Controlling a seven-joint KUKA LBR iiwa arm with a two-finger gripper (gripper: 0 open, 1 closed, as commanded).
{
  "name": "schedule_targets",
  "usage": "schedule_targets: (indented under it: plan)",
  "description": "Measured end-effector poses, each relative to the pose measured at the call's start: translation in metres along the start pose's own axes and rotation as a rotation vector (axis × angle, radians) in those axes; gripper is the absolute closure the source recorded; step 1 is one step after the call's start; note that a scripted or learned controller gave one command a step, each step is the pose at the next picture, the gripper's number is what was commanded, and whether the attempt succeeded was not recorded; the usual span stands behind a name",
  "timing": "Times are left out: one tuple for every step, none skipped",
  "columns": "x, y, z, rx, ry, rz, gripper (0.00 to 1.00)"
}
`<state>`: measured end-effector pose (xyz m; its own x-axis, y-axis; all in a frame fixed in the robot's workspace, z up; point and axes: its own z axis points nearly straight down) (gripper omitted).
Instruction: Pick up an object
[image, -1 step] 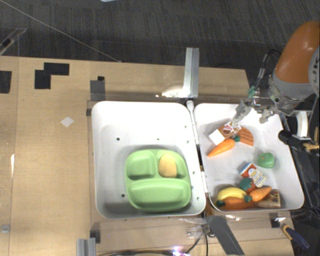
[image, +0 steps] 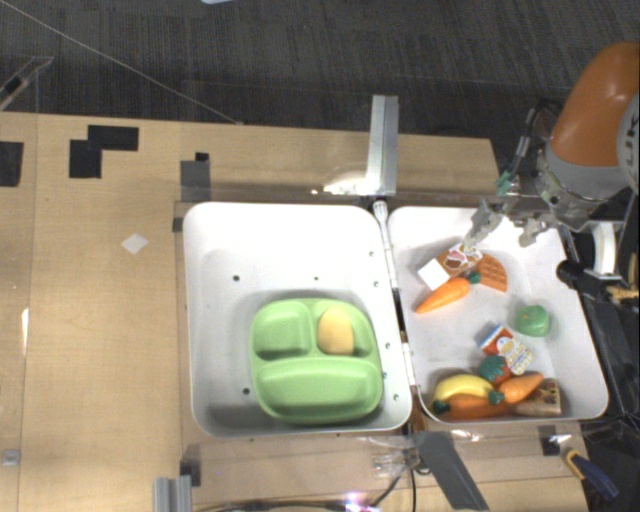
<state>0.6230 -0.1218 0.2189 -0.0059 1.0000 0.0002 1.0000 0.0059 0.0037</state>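
I see the right bin (image: 590, 330) holding a scatter of toy food. A carrot (image: 443, 294) lies tilted in the upper middle, green tip toward upper right, with a small white card (image: 433, 272) just beside it and an orange waffle-like wedge (image: 490, 273) to its right. A small red-and-white packet (image: 462, 258) sits at the wedge's upper left. Lower down: a green round piece (image: 531, 320), a printed carton (image: 507, 350), then a cluster along the near wall with a banana (image: 462, 386), a second carrot (image: 518, 388) and a tan piece (image: 541, 403).

The left bin (image: 215, 300) carries a green divided tray (image: 315, 365) with a yellow egg-shaped item (image: 336, 330) in its upper right compartment.

The arm enters from the right, orange band high at the frame edge, wrist angled down and left over the right bin's far corner. The gripper (image: 506, 227) has its two fingers spread apart, hanging above the bin floor. Nothing sits between them; the left finger tip (image: 482, 226) is near the red-and-white packet, and I cannot tell whether it touches.
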Motion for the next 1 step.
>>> schedule_targets:
  plan:
    - [-0.0114,0.0029,0.0899,-0.029,-0.005,-0.107,0.0]
